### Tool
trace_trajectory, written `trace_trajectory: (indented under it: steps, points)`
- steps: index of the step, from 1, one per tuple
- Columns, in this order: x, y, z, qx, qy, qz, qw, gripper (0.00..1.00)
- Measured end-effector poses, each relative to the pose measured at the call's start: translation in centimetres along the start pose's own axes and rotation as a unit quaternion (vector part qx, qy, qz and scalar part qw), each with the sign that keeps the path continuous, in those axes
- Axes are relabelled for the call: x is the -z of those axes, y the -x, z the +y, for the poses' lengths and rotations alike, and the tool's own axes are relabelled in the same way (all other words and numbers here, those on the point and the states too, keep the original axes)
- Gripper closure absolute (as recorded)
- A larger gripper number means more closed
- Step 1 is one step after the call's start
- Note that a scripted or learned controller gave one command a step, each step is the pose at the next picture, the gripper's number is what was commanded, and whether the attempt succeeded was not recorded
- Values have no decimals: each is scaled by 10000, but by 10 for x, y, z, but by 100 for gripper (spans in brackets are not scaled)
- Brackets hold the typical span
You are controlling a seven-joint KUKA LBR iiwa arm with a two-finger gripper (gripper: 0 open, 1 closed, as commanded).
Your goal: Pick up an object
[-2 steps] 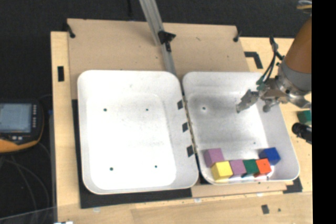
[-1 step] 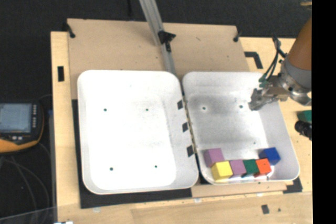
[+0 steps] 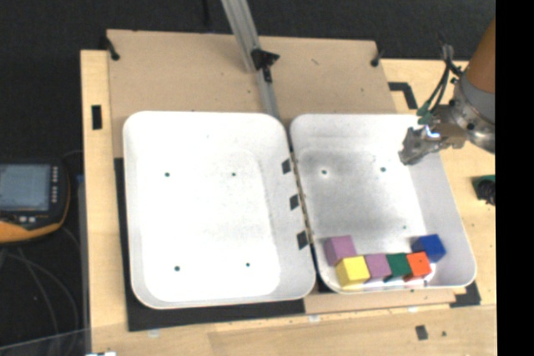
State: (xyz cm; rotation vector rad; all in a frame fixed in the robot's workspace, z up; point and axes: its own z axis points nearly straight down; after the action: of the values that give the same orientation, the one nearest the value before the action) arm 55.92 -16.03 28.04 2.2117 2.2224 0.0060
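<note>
Several small blocks lie along the front edge of the right bin: a purple block, a yellow block, a mauve block, a green block, an orange block and a blue block. My gripper hangs over the far right corner of that bin, well behind the blocks. Nothing shows between its fingers.
The left bin sits beside the right one, with a row of black clips along the seam. A slanted metal rail rises at the back. A handheld pendant lies off the bench at left.
</note>
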Motion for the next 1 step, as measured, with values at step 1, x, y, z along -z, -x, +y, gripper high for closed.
trace_trajectory:
  steps: [1]
  points:
    - [-94,-34,-10,4,-71,16,10000,100]
